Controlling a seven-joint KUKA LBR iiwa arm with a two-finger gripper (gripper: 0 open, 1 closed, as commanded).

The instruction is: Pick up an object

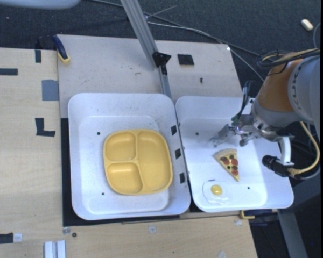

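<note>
1. Pale wood surface (21, 144) under both bins; the left bin (81, 160) carries a yellow divided plate (137, 161)
2. Right bin (258, 198) carries a pizza slice toy (228, 163) and, nearer the front rim, a fried egg toy (216, 191)
3. My claw (234, 132) hangs low just behind the pizza slice, apart from it; whether it is spread or closed, I cannot tell
4. Both toys lie flat, so I judge I could skid over one
</note>
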